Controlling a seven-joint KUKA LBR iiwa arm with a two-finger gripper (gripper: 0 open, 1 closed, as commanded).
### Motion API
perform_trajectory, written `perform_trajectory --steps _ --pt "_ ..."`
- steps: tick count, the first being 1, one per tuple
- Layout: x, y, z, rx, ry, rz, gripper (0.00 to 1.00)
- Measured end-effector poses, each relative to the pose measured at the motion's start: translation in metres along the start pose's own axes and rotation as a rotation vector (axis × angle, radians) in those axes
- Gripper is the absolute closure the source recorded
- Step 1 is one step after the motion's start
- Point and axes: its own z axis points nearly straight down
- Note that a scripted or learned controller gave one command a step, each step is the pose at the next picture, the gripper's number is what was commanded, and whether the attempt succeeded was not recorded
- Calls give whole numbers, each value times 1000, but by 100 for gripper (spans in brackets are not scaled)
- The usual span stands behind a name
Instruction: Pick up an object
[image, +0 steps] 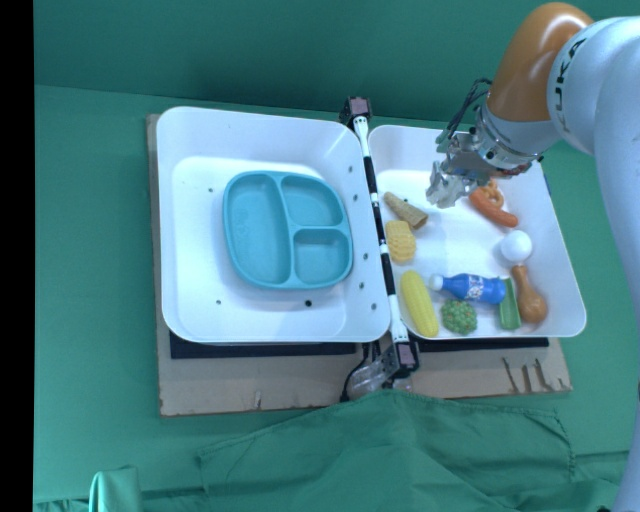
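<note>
My gripper (445, 190) hangs over the back of the right bin (440, 140), pointing down. Nothing shows between its fingers. Just below and left of it lies an ice cream cone (406, 209). An orange carrot (493, 205) lies right beside it on the right. Further forward are a yellow corn piece (400, 241), a white egg (516, 245), a blue bottle (472, 288), a yellow banana (418, 303), a green broccoli (459, 317), a green pod (509, 306) and a brown drumstick (528, 295).
The left bin (190, 140) holds a teal divided plate (287, 228). A black and white divider bar (372, 200) runs between the bins. Green cloth (380, 450) covers the front of the bench.
</note>
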Motion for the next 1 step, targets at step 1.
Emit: perform_trajectory --steps 1 --pt "-3 2 -13 -10 -2 5 100"
